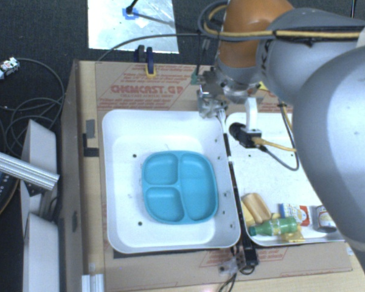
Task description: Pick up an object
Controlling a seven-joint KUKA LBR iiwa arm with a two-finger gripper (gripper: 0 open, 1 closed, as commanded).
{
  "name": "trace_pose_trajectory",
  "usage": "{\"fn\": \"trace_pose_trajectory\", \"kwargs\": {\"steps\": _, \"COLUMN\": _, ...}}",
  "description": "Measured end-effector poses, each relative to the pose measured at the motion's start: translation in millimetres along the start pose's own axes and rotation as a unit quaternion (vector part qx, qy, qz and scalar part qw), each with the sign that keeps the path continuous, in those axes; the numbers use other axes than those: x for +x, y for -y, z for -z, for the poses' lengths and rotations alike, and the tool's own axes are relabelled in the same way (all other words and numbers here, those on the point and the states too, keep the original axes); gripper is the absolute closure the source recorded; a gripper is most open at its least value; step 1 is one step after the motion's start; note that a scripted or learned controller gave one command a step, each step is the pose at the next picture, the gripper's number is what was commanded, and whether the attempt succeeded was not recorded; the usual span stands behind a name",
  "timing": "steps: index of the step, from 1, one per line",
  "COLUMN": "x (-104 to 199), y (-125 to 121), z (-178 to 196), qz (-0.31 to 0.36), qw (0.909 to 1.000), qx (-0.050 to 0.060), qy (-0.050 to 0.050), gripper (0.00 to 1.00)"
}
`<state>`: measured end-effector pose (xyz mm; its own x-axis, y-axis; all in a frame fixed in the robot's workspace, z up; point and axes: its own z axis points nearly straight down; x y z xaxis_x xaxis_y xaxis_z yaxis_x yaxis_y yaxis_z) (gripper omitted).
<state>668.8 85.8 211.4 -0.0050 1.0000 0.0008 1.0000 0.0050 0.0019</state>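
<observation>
Near right corner: a green bottle (274, 227) lies on its side at the near edge of the right bin (261, 163), with a tan cylinder-shaped thing (255, 207) just beside it on the far side.
Same corner, further right: a small white packet with red and blue print (292, 212) and a metallic can-like thing (322, 218), partly hidden by the arm.
Left bin (118, 181): a light blue divided plate (179, 185) with three compartments sits flat in the middle of it, nothing lying in the compartments.
Bin divide: the two white bins touch along a dark seam running near to far.
Bench (152, 87): brown board with red lettering, showing on the far side of the bins.
Arm (328, 96): grey, with an orange band, reaching in from the right and covering much of the right bin.
Pincer (210, 107): hangs at the far right corner of the left bin, well apart from the things in the near corner; whether it is open or closed cannot be told, and nothing is seen in it.
Far left: a reflective sheet (131, 16) on dark floor.
</observation>
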Motion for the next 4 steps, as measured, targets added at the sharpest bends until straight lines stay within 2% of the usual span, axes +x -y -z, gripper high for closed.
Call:
{"fn": "trace_pose_trajectory", "kwargs": {"steps": 1, "x": 1, "y": 0, "z": -11, "qz": 0.0, "qw": 1.0, "qx": 0.0, "qy": 0.001, "gripper": 1.0}}
{"fn": "trace_pose_trajectory", "kwargs": {"steps": 2, "x": 26, "y": 0, "z": -28, "qz": 0.0, "qw": 1.0, "qx": 0.0, "qy": 0.0, "gripper": 1.0}}
{"fn": "trace_pose_trajectory", "kwargs": {"steps": 3, "x": 102, "y": 33, "z": -68, "qz": 0.0, "qw": 1.0, "qx": 0.001, "qy": 0.0, "gripper": 1.0}}
{"fn": "trace_pose_trajectory", "kwargs": {"steps": 4, "x": 84, "y": 15, "z": 70, "qz": -0.002, "qw": 1.0, "qx": -0.002, "qy": 0.0, "gripper": 1.0}}
